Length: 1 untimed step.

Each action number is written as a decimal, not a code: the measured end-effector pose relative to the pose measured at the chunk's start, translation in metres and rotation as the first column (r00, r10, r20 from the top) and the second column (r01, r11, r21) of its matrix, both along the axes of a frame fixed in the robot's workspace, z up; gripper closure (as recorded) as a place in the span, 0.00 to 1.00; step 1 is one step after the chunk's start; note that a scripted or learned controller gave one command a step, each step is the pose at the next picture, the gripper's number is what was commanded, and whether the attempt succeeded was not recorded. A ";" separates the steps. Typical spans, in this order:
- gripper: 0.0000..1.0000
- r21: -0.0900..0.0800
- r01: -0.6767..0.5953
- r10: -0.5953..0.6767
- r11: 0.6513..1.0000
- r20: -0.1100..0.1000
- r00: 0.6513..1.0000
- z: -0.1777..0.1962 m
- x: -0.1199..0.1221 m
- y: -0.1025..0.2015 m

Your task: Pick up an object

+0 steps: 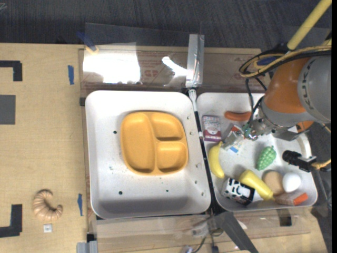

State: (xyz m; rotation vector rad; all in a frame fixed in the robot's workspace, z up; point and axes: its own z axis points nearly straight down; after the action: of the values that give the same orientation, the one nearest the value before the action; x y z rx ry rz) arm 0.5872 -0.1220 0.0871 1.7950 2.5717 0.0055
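My gripper (239, 134) hangs low over the middle of the right bin (310, 194), just left of the orange-banded wrist. Its tip sits above a small white and blue packet (233, 146). A purple and white carton (211, 128) lies to its left, and an orange-red sausage (238, 115) sits behind it. Toward the bin's front are a banana (215, 161), a green bumpy fruit (266, 157), a corn cob (256, 183), a black and white toy (238, 191), a tan ball (273, 181) and a white egg (291, 182).
The left bin (100, 141) holds a yellow divided plate (154, 142). A croissant (47, 204) lies on the bench at the front left. A clear plastic sheet (137, 62) stands behind the bins. Cables (263, 62) loop above the arm.
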 end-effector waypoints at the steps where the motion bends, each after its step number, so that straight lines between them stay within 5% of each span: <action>1: 1.00 -0.003 -0.003 0.003 1.000 0.007 1.000 0.011 0.003 0.000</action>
State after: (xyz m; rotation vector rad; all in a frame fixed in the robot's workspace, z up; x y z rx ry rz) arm 0.5897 -0.1217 0.0986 1.7871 2.5685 0.0078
